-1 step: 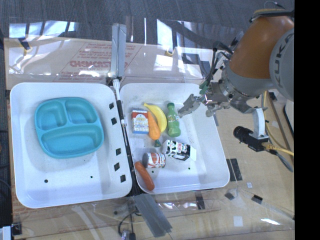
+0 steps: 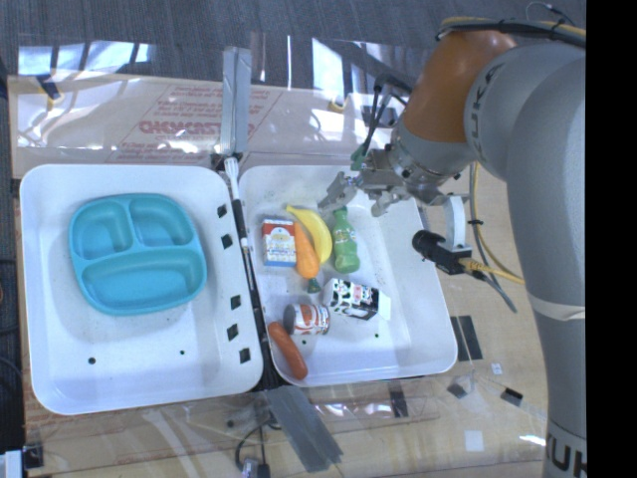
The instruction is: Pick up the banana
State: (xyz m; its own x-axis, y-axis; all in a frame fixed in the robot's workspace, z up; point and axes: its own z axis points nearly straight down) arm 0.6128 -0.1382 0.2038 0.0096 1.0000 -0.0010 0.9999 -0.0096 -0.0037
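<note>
Grey fingers of the gripper (image 2: pixel 356 193) stand apart above the right bin (image 2: pixel 418 312), with nothing between them. The banana (image 2: pixel 315 231) lies just below in that bin, touching a carrot (image 2: pixel 307 258) and beside a green bottle (image 2: pixel 344 244). By my judgement the grasp is not yet made; descent, closing and lifting remain. The fingertips are small and blurred against the wrist.
</note>
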